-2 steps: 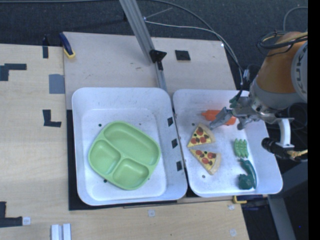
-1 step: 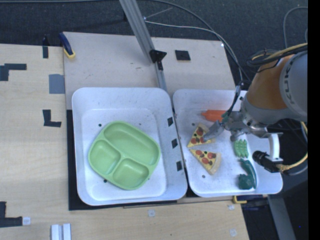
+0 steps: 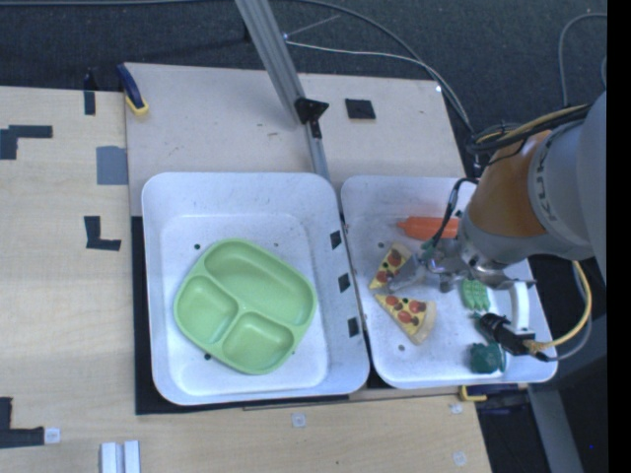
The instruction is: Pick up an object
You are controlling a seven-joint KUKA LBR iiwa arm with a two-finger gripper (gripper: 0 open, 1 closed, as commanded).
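The gripper hangs low over the right bin at centre right of the frame, close above two pizza slices, but whether it is apart or together, or touching anything, cannot be told. That bin also holds one orange carrot-like piece above the slices, one light green toy and one dark green toy toward its lower right. The left bin holds a single green divided plate.

The right bin is crowded: two pizza slices, a carrot and green toys lie close together beneath the arm. In the left bin, bare floor rings the green divided plate.
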